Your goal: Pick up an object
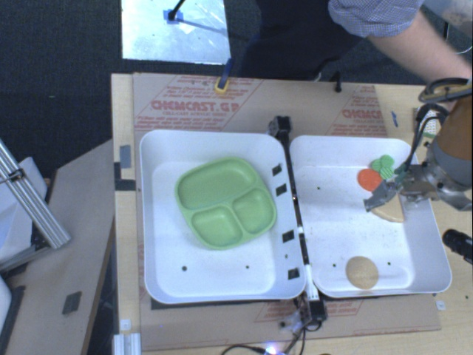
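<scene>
You have the claw (383, 196) low at the right bin's (325, 272) far right edge, over a tan wedge (390, 211); whether it is spread or pinching, you cannot tell. An orange piece (369, 178) and a green piece (383, 164) lie just beyond, a tan disc (362, 271) near the front edge. Approach step, by the look. Next you need a firm pinch, then a lift.

In the left bin (159, 272), a green divided plate (225, 202) takes up the middle, leaving open white floor along the near and left walls. The right bin (325, 272) is crowded along its far right side by an orange piece (369, 179), a green piece (383, 164) and a tan wedge (390, 211); a round tan object (362, 271) sits near the front wall, with bare floor at left.
</scene>
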### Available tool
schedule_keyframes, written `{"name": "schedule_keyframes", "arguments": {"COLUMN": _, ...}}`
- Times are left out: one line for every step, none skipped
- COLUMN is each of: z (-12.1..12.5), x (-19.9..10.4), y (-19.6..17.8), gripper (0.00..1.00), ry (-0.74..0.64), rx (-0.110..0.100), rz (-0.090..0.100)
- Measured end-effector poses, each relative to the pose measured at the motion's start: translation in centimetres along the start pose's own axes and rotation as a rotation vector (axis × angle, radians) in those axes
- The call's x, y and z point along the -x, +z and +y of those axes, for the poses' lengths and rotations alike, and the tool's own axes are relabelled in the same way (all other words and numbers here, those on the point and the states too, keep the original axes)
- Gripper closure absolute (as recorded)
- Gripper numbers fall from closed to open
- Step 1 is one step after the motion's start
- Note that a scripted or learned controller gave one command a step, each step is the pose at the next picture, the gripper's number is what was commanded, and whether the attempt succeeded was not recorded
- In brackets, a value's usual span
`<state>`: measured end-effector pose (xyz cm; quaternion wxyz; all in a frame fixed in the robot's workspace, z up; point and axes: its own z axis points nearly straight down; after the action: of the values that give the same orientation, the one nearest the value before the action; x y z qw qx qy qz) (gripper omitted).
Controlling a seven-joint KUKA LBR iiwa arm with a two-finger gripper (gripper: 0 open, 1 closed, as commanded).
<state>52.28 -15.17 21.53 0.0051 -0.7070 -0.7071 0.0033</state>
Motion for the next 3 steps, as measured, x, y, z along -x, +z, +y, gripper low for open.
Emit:
{"name": "schedule_keyframes", "arguments": {"z": 0.3, "x": 0.0, "y": -0.6, "gripper": 0.00, "ry": -0.004, "rx": 0.013, "rz": -0.003}}
{"name": "schedule_keyframes", "arguments": {"z": 0.2, "x": 0.1, "y": 3.5, "gripper": 0.00, "ry": -0.001, "rx": 0.010, "rz": -0.002}}
{"name": "schedule_keyframes", "arguments": {"z": 0.3, "x": -0.3, "y": 7.8, "gripper": 0.00, "ry": -0.001, "rx": 0.010, "rz": -0.001}}
